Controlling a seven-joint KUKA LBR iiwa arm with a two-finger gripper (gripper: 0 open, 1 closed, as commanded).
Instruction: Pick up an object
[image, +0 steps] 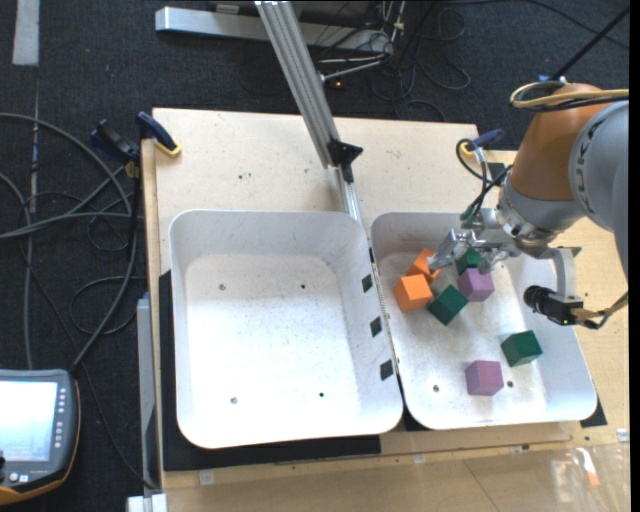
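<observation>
In the right bin (560, 400) lie several small blocks. An orange block (412, 291) and a second orange one (424, 264) sit near the bin's upper left. Beside them are a dark green block (447, 304) and a purple block (477, 284). Further down lie another green block (521, 348) and another purple block (483, 377). My gripper (462, 250) hangs low over the cluster at the bin's top, just above the purple and orange blocks. A small dark green piece shows right under the gripper, but I cannot see whether it is held.
The left bin (190, 300) stands beside the right one, sharing a middle wall with black clips. A slanted metal pole (305, 85) crosses above the bins. Cables and a pendant lie on the floor at left. The arm's orange band (555, 150) looms over the right bin's upper edge.
</observation>
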